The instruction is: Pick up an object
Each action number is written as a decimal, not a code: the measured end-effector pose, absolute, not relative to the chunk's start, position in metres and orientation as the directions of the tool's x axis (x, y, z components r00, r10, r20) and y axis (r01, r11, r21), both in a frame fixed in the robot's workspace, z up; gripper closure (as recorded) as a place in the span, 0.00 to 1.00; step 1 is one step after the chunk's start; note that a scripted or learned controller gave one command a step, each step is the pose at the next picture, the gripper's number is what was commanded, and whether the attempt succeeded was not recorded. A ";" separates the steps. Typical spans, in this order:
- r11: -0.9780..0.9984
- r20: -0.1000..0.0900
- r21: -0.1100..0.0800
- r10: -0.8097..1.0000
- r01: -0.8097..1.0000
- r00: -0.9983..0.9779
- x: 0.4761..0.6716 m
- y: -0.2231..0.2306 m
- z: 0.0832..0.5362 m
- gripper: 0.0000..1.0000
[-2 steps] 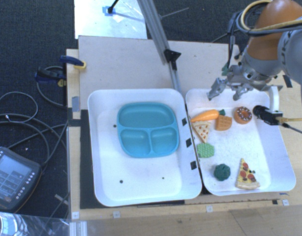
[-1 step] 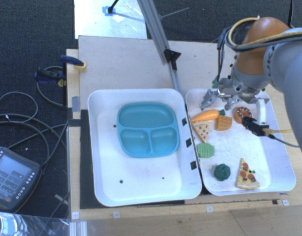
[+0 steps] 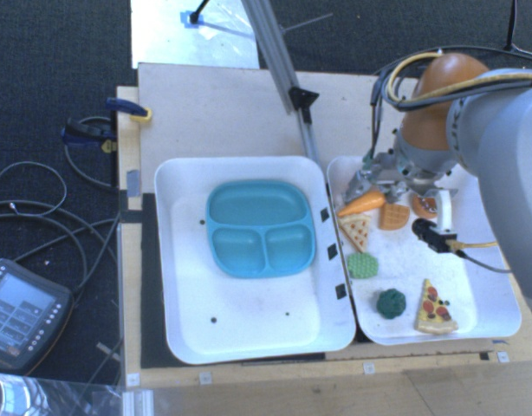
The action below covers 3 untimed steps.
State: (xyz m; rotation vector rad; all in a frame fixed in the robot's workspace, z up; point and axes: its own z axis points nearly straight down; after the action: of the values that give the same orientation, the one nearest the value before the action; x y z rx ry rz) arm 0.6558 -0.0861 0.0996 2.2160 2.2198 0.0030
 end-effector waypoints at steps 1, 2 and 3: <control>0.000 -0.002 0.013 1.000 1.000 0.000 0.658 -0.086 0.115 1.00; -0.001 -0.001 0.006 1.000 1.000 0.001 0.656 -0.092 0.162 1.00; 0.003 -0.001 0.010 1.000 1.000 -0.003 0.663 -0.096 0.226 1.00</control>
State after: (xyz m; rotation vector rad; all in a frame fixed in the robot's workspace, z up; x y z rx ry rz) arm 0.6626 -0.0960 0.2257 2.2120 2.2196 0.0094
